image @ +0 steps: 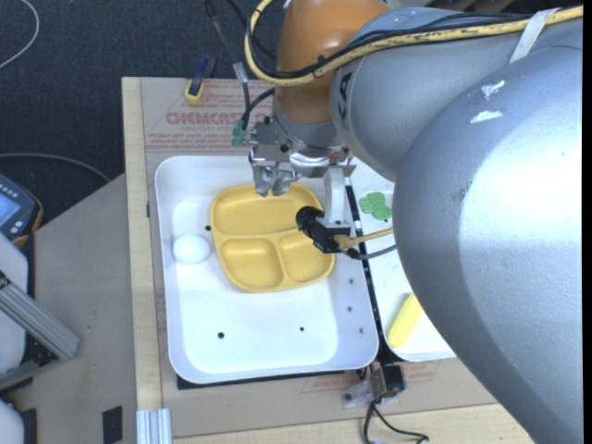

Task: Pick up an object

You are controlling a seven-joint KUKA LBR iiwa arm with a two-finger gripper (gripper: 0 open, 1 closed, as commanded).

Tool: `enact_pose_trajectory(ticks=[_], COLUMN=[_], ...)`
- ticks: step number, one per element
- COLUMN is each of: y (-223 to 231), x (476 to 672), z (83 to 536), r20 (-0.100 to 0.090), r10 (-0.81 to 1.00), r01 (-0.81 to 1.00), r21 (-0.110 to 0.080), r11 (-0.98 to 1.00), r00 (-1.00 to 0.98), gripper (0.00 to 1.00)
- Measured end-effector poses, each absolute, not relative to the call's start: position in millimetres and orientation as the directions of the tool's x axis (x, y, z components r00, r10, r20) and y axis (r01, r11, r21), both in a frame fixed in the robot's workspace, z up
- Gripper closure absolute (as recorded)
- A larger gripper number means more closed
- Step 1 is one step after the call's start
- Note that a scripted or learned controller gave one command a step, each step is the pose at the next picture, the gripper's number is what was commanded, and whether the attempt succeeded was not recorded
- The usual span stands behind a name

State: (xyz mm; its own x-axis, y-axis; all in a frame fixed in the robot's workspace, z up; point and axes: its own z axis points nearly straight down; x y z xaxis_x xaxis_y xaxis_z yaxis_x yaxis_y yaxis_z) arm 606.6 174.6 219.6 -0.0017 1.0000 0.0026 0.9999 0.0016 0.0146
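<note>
The yellow divided plate (268, 239) lies flat in the left bin (185, 340), in its upper middle part. It has one large compartment toward the far side and two smaller ones toward the near side, and its long axis runs roughly from the bin's far wall to its near wall, tipped slightly to the right. A small white ball (191, 249) rests on the bin floor just beside the plate's left edge. The right bin (421, 345), mostly covered by the arm, holds a yellow object (407, 320) and a green item (375, 204). The gripper (273, 186) hangs over the plate's far rim; whether its fingers are spread or closed cannot be told.
</note>
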Motion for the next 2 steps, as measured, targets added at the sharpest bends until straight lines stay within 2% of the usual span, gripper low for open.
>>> enact_pose_trajectory(ticks=[1, 2], y=[153, 187], x=[557.9, 533.8], z=[244, 280], r20=[0.000, 0.003], r10=[1.000, 1.000], r01=[1.000, 1.000], r21=[-0.003, 0.004], r11=[-0.002, 0.005], r00=[0.002, -0.005], gripper=[1.00, 1.00])
